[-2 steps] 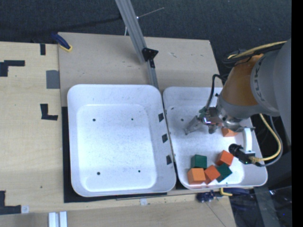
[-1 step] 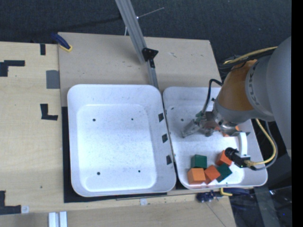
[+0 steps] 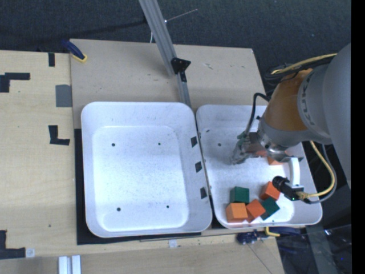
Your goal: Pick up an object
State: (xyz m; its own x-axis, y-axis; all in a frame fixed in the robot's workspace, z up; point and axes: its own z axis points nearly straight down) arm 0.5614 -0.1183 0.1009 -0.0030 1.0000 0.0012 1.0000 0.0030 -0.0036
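The arm point(image 3: 308, 104) comes in from the right and covers the upper right part of the right bin point(image 3: 219, 124); its grey body is cut off at the frame edge. The gripper point(image 3: 244, 151) sits low over the middle of that bin, small and blurred, so whether it is parted, closed or clamped on anything cannot be told. An orange piece point(image 3: 274, 160) shows just under the wrist, mostly hidden by it; its shape is unclear. The blocks lie clustered at the near end of the right bin: a green block point(image 3: 240, 194), an orange block point(image 3: 236, 212) below it, a second orange block point(image 3: 256, 209) touching that one, a third orange block point(image 3: 270, 190) tilted up to the right, and a dark green block point(image 3: 270, 208) partly under them. A black and white fitting point(image 3: 287, 182) with a yellow cable overlaps the bin's right rim. No readable writing anywhere. The left bin point(image 3: 140, 110) offers wide bare floor; the right bin's upper left corner is also open. A metal pole point(image 3: 159, 27) crosses the bench above the bins.
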